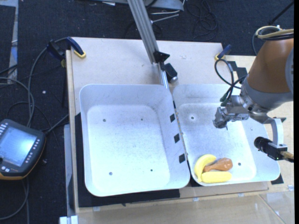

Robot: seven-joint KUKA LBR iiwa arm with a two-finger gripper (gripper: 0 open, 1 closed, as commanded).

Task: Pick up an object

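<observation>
Gripper (pixel 221 121) above right bin (pixel 247 141), finger state indeterminate, nothing seen held; banana (pixel 203 163), yellow block (pixel 216 177) and brown piece (pixel 224 164) clustered at near wall, well apart; pick not yet made.

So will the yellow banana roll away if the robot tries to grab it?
Probably not far: the banana is curved, so it would likely rock or spin rather than roll. It looks smooth and could slip between fingers. It lies against an orange-brown piece near the right bin's front wall, so a nudge would likely move both.
</observation>
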